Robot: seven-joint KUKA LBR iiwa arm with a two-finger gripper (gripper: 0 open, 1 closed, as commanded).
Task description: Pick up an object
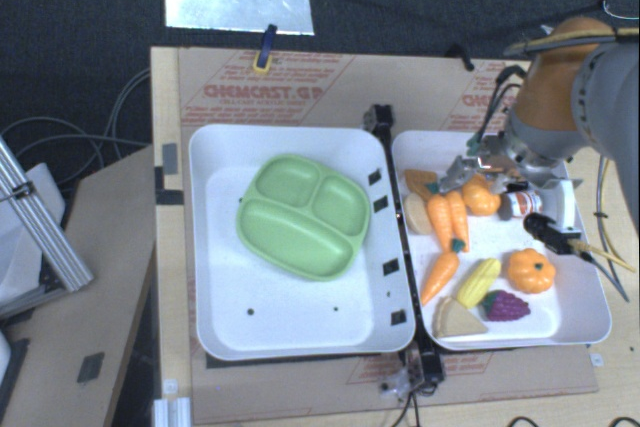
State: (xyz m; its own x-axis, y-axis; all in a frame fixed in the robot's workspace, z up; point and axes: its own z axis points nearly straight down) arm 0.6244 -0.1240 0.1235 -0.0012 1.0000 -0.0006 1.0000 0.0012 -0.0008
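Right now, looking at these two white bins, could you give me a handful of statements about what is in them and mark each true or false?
1. The green divided plate lies in the left bin. True.
2. The toy food is spread evenly across both bins. False: the food is all in the right bin.
3. The purple grapes lie next to the yellow corn. True.
4. The small pumpkin sits on the green plate. False: it sits in the right bin, near the grapes.
5. The gripper is over the left bin. False: it is over the far part of the right bin, above the carrots.
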